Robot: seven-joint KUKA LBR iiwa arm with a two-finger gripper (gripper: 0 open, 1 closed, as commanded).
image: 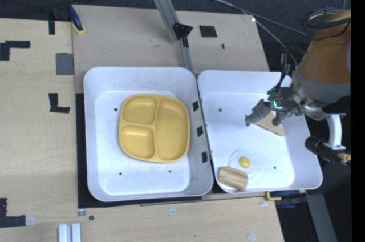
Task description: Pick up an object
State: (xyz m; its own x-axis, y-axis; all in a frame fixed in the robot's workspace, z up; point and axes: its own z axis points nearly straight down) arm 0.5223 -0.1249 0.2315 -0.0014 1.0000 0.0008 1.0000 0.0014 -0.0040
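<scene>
In the right bin (228,87) my gripper (266,117) hangs low over the right half, its two dark fingers spread apart and open with nothing between them. A flat tan wedge (275,128), like a slice of bread, lies on the bin floor just under and behind the fingers, partly hidden by them. A toy fried egg (243,162) with a yellow yolk lies near the bin's front edge. A tan bread roll (232,178) sits beside it on the front rim.
The left bin (102,121) holds a yellow divided plate (154,127). A grey metal pole (165,1) slants down to the gap between the bins. Cables run across the dark floor at the back. The arm's orange band (328,47) is at the right.
</scene>
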